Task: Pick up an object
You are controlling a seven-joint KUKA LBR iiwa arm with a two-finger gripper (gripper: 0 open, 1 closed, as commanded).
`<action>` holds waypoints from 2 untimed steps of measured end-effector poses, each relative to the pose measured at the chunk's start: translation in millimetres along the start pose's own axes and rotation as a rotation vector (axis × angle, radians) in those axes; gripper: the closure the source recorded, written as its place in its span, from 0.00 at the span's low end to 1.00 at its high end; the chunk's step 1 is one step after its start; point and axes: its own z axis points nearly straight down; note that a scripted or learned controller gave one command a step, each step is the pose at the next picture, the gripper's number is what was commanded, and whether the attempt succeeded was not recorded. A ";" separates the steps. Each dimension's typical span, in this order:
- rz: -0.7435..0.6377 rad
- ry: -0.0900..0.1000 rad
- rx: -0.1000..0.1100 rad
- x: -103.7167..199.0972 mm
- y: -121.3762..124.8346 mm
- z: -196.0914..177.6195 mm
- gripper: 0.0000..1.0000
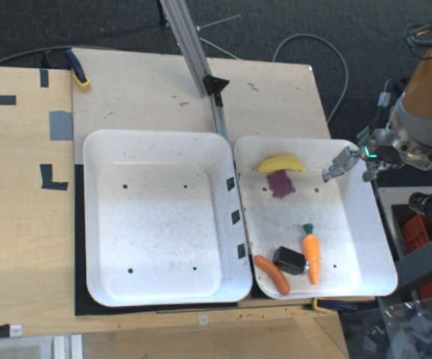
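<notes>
Gripper (354, 165) spread apart and holding nothing, poised over the right bin's (365, 234) far right edge. In that bin: banana (281, 164) and purple scrap (281, 184) near the far edge; carrot (311, 256), black block (289, 260) and sausage (273, 274) by the near edge.

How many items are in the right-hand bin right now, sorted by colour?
Yellow: 1, the banana
Purple: 1, the purple piece
Orange: 2, the carrot with a green top and the orange-red sausage-shaped piece
Black: 1, the black block
Total: 5
</notes>
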 end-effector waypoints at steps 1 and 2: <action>-0.001 -0.001 -0.004 0.1 0.8 -2.3 0.00; -0.001 0.000 0.002 7.5 6.9 56.5 0.00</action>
